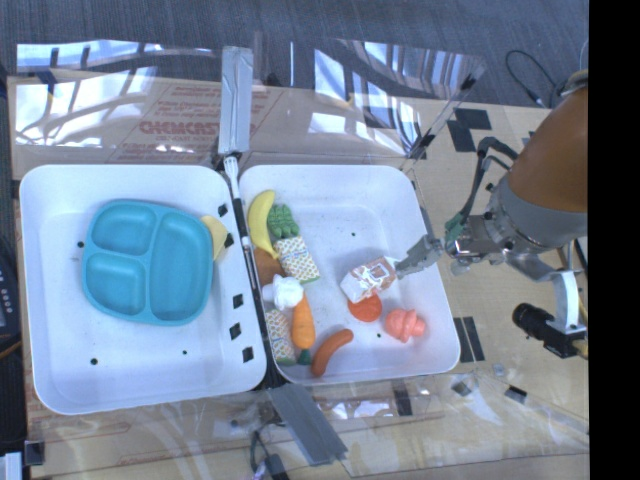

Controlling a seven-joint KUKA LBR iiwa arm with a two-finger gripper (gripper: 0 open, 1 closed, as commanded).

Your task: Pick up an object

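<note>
Camera view: my gripper point(415, 261) at right-centre of frame, over right bin point(430, 208), tip just beside small carton point(367, 279); fingers' state I cannot tell; carton lies near red piece point(365, 309) and pink toy point(405, 325); banana point(259, 220), carrot point(302, 323), sausage point(331, 350) along bin's left side; blue divided plate point(148, 261) in left bin point(50, 368).

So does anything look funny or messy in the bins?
A bit. The yellow piece peeks from beside the blue plate in the left bin, apart from the other toy food heaped along the right bin's left wall. Nothing looks spilled or broken.
</note>
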